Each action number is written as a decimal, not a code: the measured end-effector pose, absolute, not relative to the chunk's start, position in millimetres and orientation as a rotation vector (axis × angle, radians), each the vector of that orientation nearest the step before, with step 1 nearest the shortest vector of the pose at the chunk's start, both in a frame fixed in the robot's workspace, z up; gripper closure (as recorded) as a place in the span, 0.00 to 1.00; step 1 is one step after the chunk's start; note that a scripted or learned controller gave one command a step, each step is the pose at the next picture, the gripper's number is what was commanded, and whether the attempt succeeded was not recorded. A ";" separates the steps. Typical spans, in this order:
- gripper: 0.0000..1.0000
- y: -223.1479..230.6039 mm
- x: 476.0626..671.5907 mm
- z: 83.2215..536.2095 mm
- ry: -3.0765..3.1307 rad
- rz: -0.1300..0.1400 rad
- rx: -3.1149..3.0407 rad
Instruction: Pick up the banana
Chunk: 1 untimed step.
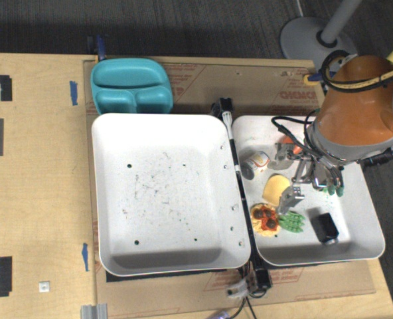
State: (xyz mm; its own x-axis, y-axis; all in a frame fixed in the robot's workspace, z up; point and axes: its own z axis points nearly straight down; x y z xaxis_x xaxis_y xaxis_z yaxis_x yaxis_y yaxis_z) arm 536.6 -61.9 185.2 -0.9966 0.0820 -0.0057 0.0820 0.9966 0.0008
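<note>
The banana (pixel 276 189), a short yellow piece, lies in the right bin (pixel 364 212) near its middle. My gripper (pixel 309 189) hangs over the same bin just to the right of the banana, under the orange wrist band (pixel 356 108). Its two fingers stand apart, and the left fingertip (pixel 290 197) sits at the banana's right edge. Nothing is between the fingers, so the gripper is open. The arm hides the bin's back right part.
In the right bin there are also a grey cup (pixel 251 163), a red-orange item (pixel 265 218), a green item (pixel 293 222) and a black block (pixel 326 226). The left bin (pixel 163 191) lies alongside. A teal tray (pixel 131 85) stands behind it.
</note>
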 end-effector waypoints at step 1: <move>0.00 28.6 504.1 184.9 3.139 0.002 -0.098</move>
